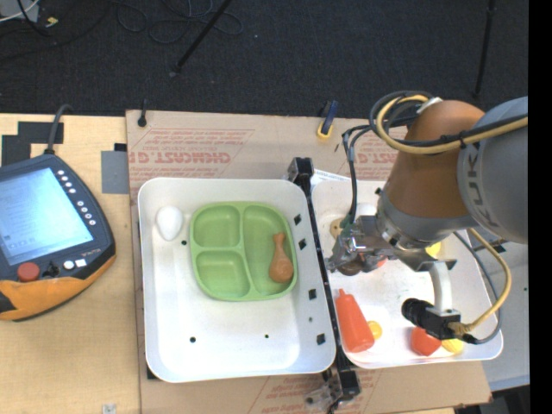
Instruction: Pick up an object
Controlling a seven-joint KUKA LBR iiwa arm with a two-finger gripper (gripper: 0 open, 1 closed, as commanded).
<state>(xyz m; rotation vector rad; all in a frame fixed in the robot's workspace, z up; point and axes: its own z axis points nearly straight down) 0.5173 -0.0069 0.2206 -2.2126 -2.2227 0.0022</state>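
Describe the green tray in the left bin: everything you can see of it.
The green tray is a light green, plastic-looking divided plate with rounded corners and three compartments: two upper ones and one lower left. It lies flat, right side up, on the floor of the left bin, toward the far side. A brown drumstick-shaped toy lies in its right part, thick end nearest the camera. A white egg-shaped object sits just beyond its left edge; contact cannot be told.

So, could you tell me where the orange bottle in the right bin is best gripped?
Probably across the orange bottle's wide body, coming from straight above: it lies flat, neck pointing away, long sides exposed. A small yellow piece sits close on its right.
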